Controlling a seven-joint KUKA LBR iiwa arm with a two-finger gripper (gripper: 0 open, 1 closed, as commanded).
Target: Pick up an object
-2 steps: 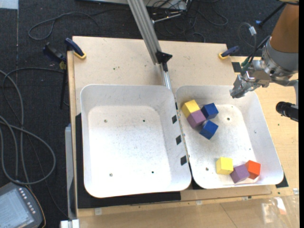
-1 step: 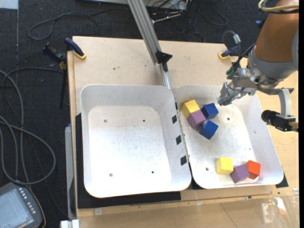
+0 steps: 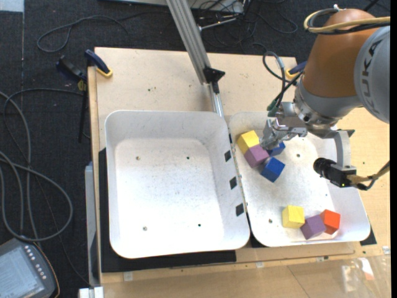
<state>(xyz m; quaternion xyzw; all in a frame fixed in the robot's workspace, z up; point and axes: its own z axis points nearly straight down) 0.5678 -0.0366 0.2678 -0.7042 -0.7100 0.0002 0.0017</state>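
The bench (image 3: 161, 79) carries two white bins; the left bin (image 3: 124, 166) sits beside the right bin (image 3: 353, 228), which has all the blocks. The arm (image 3: 341, 61) reaches in from the right w/ the gripper (image 3: 273, 138) low over the upper cluster. Can't tell whether it's spread or closed, or whether anything is caught in it; the wrist hides that.

Cluster under it: yellow block (image 3: 248, 139), purple block (image 3: 255, 156), blue block (image 3: 272, 169), plus a blue bit (image 3: 278, 146) just beside the tool, all touching or nearly so. Near the front edge: yellow cube (image 3: 293, 216), purple cube (image 3: 312, 226), orange cube (image 3: 332, 220).

To do it well, IMO: pick one block, straddle its flat sides, avoid neighbours, close square, lift straight up, then check it's really held.
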